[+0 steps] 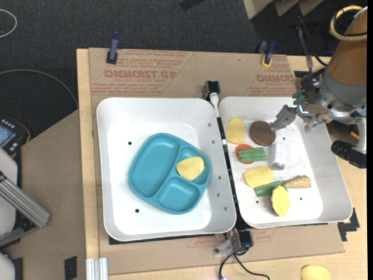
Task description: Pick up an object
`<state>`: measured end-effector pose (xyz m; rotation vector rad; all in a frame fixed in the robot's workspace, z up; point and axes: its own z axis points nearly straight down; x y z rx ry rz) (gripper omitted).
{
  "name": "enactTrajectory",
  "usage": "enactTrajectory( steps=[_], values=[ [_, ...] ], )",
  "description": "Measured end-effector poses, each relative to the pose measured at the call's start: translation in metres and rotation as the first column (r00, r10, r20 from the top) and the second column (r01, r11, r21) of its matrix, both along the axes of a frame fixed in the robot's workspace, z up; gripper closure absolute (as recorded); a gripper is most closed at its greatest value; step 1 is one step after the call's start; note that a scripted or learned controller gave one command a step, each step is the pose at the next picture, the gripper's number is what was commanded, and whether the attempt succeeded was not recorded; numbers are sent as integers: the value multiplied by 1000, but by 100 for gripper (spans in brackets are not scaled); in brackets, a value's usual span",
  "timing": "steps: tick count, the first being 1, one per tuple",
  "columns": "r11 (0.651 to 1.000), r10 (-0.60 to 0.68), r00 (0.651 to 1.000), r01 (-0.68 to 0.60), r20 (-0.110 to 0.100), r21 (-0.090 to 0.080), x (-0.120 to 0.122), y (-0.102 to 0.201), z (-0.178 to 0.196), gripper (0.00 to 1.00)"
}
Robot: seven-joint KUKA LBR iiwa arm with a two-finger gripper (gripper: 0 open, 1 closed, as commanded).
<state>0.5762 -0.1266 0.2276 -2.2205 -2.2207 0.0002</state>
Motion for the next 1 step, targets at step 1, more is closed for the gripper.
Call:
enactTrajectory(
  steps=[1],
  values=[
    [1000, 1, 1000, -1, 23, -6, -48, 0, 263, 0]
  ],
)
